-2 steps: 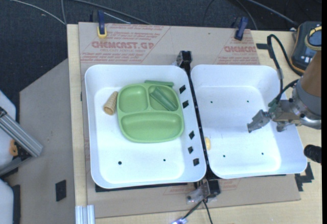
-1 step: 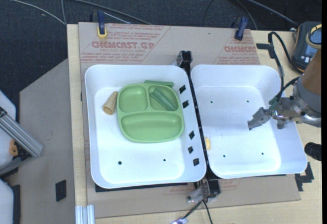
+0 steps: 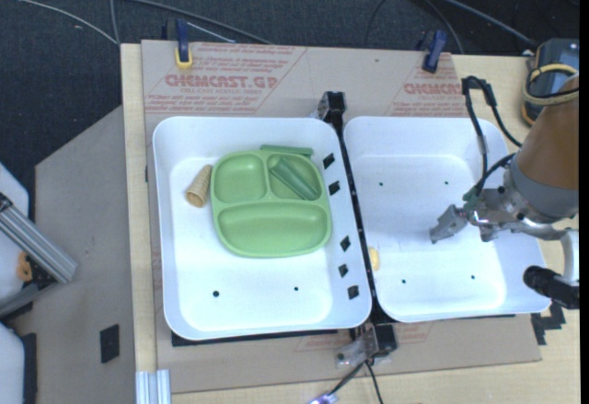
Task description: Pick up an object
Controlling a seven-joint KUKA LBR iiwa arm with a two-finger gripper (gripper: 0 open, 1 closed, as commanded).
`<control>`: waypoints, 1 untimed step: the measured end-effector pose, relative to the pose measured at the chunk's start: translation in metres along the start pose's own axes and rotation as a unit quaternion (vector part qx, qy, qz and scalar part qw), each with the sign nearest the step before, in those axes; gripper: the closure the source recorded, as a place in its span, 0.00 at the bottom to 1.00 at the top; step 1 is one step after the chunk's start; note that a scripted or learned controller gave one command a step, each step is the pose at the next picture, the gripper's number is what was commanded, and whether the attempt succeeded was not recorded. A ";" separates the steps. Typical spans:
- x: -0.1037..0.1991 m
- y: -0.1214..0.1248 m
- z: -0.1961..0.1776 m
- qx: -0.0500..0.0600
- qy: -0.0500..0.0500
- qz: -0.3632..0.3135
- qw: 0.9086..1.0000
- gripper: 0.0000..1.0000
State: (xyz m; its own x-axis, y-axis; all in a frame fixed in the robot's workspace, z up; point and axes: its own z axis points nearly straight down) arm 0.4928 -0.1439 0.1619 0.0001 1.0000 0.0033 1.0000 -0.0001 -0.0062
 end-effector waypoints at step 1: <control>-0.003 0.000 0.063 0.001 0.000 0.000 1.000 0.00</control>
